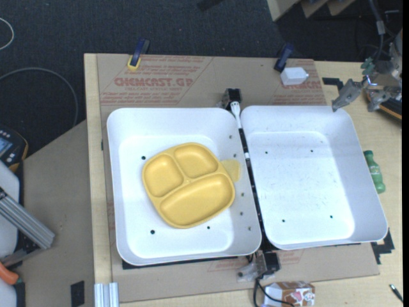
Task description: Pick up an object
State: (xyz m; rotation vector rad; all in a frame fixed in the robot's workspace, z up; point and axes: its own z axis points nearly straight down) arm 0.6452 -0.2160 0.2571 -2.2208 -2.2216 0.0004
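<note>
Resting in left bin (121, 171) — glossy yellow three-compartment plate (187, 184); gripper (348, 94) perhaps metal, fingers' state unclear.

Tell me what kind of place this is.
Probably a robotics lab's test bench: two shallow white plastic bins sit clamped on a brown cardboard-covered board, a yellow three-compartment plastic plate lies in the left bin, and loose cables trail over dark carpet.
</note>
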